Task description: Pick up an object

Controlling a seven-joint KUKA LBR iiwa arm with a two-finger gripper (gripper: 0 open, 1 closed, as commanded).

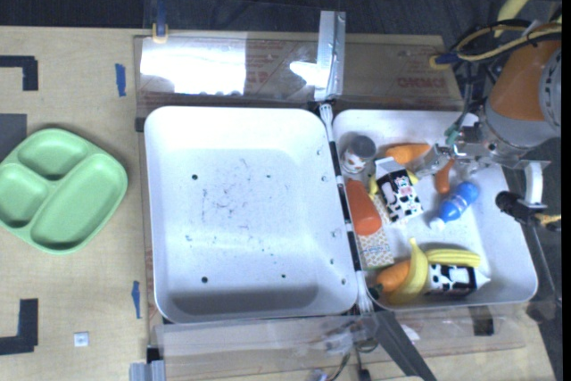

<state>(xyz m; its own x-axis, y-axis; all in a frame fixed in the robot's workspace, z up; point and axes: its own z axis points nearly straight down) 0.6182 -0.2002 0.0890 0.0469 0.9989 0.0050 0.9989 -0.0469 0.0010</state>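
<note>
Two shallow white bins sit side by side on the counter [71, 76]. The left bin [241, 210] offers a wide flat floor with open room on every side out to its raised rim. The right bin [513, 277] is crowded, with its things packed against the left wall and the near rim; a little bare floor shows near its right wall. The arm [526, 98] reaches in from the right over the far right corner of that bin, and the hand [455, 152] hangs low above the far part of the clutter; whether it is released or clenched cannot be told here, and nothing is seen held in it. Just near of the hand lies one blue bottle [455, 202], small, tilted, with a paler end, next to one short orange piece [442, 180]. One carrot [406, 153] lies at the far side beside one round grey can [357, 149]. One black-and-white patterned box [399, 195] rests in the middle, with one long orange tube [362, 206] along the left wall. At the near rim lie one yellow banana [417, 268] and a second black-and-white carton [451, 274]. Well apart on the left of the counter rests one green divided plate [58, 189] with three compartments.
</note>
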